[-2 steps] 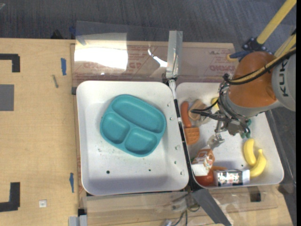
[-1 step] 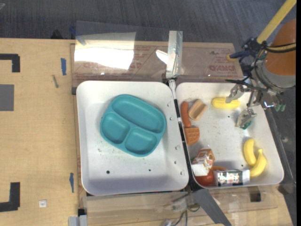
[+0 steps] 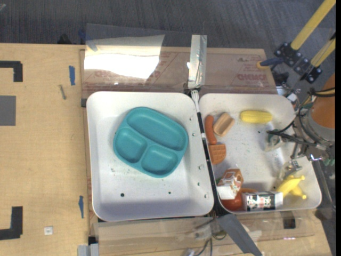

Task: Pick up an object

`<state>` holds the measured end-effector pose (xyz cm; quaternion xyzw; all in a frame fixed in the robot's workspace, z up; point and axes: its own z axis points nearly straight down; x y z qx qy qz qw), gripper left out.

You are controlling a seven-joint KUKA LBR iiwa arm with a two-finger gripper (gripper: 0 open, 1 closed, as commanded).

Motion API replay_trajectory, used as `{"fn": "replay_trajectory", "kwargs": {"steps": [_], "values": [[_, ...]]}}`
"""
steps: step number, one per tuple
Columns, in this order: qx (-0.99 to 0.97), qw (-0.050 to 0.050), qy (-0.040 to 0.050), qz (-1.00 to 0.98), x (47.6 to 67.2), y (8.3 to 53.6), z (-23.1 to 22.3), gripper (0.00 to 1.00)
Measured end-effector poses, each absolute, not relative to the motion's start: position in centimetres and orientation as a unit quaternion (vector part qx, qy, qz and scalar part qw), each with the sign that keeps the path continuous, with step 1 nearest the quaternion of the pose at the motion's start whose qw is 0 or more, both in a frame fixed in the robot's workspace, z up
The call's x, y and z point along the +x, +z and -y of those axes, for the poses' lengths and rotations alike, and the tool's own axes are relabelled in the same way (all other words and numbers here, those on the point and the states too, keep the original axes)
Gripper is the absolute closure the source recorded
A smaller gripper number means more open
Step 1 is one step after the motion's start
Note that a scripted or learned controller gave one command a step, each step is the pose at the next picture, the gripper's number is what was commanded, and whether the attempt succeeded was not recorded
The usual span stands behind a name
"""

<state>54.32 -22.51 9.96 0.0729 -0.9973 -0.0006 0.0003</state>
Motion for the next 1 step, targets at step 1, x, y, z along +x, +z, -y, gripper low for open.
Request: {"fn": "replay_trajectory", "kwargs": {"steps": [1], "values": [[0.126, -0.005, -0.0004, 0.992, 63.41, 11.07, 16.82, 0.0]]}}
